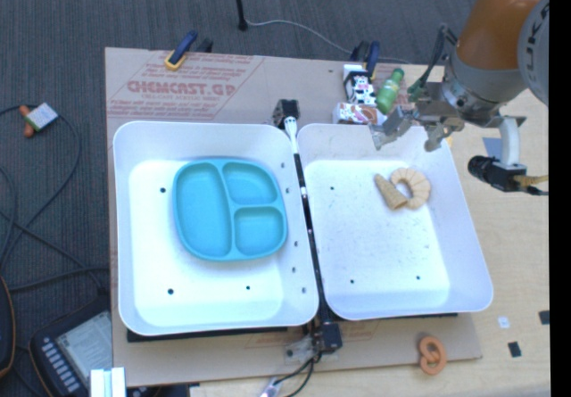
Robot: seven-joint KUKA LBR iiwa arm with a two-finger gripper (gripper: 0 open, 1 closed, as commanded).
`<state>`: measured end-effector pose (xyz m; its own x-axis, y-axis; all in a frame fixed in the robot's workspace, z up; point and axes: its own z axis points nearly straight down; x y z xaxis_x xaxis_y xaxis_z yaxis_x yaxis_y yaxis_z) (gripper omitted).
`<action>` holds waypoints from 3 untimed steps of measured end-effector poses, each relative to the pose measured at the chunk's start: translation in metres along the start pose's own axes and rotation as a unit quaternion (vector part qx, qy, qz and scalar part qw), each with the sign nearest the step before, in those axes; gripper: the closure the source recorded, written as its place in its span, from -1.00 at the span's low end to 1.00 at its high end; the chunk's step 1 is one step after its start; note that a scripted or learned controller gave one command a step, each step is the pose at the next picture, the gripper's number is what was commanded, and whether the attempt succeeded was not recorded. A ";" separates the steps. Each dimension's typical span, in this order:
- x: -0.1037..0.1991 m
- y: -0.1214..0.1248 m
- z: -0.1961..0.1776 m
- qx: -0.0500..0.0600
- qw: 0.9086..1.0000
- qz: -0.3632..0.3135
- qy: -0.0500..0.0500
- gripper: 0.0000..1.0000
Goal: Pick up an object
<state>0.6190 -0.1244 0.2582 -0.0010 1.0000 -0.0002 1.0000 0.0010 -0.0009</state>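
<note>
Orange, ring-shaped and small, a rubbery loop (432, 354) lies on the bare table (517, 297) at its near edge, just outside the near right corner of the right-hand shallow white bin (464, 288). Next inward, the left-hand shallow white bin (143, 297) holds a light blue plastic plate with three compartments (230, 209), lying flat near that bin's middle. In the right bin, toward its far right corner, sits the one loose thing worth taking: a tan, curved, pastry-like toy piece (403, 188), its arch bowed toward the far edge and its long axis running roughly left to right across the bin. Just beyond it, over the bin's far rim, hangs the hand (409, 128) of the grey arm with the orange band (500, 20); its two fingers stand spread apart, one to each side, with nothing between them. The tan piece lies a little nearer the table's near edge than the hand, almost directly beneath the gap. My judgement: the coming move is a short shift toward the near edge and a descent, with the fingers closing across the piece's narrow width. Farthest off, a small green bottle (389, 90) and printed cartons (359, 105) crowd the table's far edge.
</note>
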 end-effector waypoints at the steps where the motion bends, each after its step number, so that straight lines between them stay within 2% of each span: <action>1: -0.007 0.033 0.171 -0.004 1.000 0.000 -0.001 -1.00; 2: -0.008 0.034 0.160 -0.005 1.000 0.000 -0.002 1.00; 3: -0.008 0.034 0.160 -0.005 1.000 0.000 -0.002 -1.00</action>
<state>0.6525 -0.1322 0.0978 -0.0015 1.0000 -0.0036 1.0000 0.0016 0.0083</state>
